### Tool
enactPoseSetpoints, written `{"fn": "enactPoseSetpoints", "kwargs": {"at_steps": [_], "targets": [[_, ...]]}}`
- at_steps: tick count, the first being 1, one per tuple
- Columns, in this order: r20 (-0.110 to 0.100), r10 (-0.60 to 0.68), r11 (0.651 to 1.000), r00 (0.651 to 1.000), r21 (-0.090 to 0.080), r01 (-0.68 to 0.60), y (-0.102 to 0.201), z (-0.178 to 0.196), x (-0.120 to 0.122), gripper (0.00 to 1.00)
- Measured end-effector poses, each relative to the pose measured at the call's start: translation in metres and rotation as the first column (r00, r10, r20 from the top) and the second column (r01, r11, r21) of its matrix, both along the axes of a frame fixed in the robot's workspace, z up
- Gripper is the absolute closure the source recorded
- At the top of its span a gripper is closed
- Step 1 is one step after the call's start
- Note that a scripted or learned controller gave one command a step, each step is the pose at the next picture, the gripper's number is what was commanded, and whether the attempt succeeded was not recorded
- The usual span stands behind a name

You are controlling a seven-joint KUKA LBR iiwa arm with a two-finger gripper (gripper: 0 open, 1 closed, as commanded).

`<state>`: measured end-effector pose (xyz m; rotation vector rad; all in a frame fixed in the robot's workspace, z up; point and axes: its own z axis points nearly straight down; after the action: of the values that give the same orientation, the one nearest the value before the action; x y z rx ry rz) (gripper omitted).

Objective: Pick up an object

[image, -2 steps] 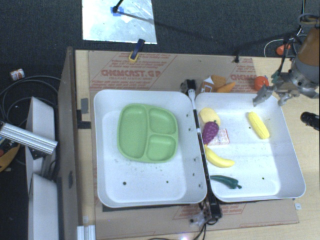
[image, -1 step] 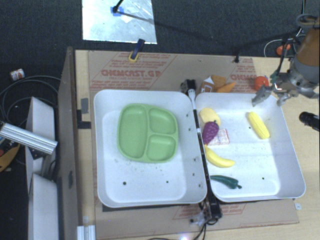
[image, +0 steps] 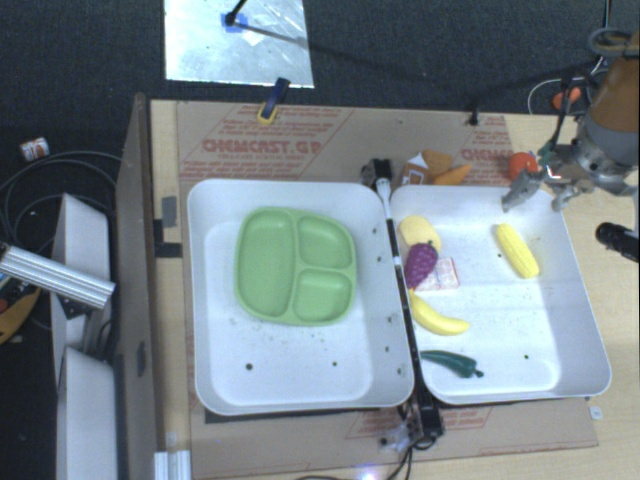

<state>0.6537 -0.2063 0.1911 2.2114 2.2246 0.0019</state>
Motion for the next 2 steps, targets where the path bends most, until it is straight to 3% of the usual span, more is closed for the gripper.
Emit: {"fn": "enactPoseSetpoints", "kwargs": {"at_steps": [1,2], "targets": [[0.001,0.000,1.000,1.000,0.000,0.000,0.000,0.001,0.012,0.00],[-0.003,-0.004,1.000,1.000,0.001,0.004,0.000,-0.031,0.000,0.00]]}}
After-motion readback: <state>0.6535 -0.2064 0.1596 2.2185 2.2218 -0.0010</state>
